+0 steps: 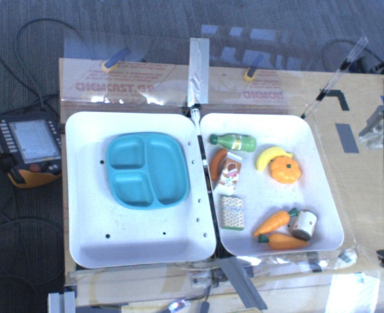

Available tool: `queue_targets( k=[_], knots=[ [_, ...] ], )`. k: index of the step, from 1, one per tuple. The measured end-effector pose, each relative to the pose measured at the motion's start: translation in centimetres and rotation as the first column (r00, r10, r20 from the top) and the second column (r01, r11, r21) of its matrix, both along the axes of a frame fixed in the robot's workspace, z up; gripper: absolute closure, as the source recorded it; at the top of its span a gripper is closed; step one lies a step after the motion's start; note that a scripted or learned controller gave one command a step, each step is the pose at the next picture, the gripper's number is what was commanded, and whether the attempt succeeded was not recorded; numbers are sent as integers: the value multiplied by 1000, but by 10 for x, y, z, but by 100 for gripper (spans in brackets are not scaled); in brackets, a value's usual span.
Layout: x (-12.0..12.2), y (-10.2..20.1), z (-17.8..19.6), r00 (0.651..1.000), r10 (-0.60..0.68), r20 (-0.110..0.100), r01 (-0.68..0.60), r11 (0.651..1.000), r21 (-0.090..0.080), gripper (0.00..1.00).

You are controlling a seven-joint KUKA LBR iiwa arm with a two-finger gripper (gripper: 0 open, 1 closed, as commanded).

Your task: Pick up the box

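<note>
A small flat box [231,212] with a green-and-tan pattern lies in the right bin [322,175], close to its left wall and a little toward the front. Just behind it a white-and-red carton [229,173] lies tilted, resting against a reddish-brown sausage-shaped toy [216,163]. Nothing covers or touches the top of the patterned box.
The right bin also holds a green bottle [233,141], a banana [270,155], an orange fruit [285,169], two carrots [275,230] and a small can [303,224]. A blue divided plate [146,169] sits in the left bin [87,233]. A pendant [25,147] lies off the bench at left.
</note>
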State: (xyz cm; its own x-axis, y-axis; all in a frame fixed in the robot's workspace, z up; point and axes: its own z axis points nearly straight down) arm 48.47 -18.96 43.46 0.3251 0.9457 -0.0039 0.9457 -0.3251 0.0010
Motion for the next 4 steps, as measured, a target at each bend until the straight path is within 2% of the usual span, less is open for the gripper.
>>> queue_targets(
  k=[4],
  knots=[
    [2,-4,37,1000,-6,-7,6,1000,-17,100]
  ],
)
